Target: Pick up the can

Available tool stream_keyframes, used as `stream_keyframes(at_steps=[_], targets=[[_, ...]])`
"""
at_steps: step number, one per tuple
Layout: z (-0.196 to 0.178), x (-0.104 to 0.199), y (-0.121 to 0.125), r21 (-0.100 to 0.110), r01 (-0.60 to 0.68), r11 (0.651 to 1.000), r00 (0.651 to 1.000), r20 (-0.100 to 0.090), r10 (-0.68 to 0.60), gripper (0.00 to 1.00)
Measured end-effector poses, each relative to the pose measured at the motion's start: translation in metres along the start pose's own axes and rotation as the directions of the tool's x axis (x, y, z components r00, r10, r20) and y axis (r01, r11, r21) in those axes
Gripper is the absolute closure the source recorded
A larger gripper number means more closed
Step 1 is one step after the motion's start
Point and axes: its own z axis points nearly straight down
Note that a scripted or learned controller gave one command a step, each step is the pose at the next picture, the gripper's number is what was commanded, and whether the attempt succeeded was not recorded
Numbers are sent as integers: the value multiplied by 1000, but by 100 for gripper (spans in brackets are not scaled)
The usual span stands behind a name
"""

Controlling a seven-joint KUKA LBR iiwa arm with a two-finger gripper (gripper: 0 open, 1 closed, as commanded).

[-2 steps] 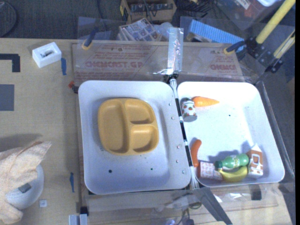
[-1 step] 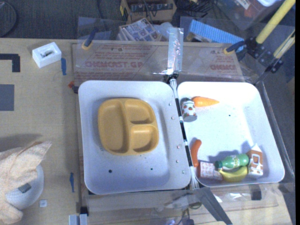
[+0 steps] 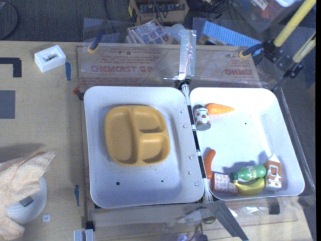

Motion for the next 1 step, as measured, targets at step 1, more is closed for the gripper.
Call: stream_keyframes(at_steps=[1], targets=[[88,0,1,0,347,938,938,0,-347,100]])
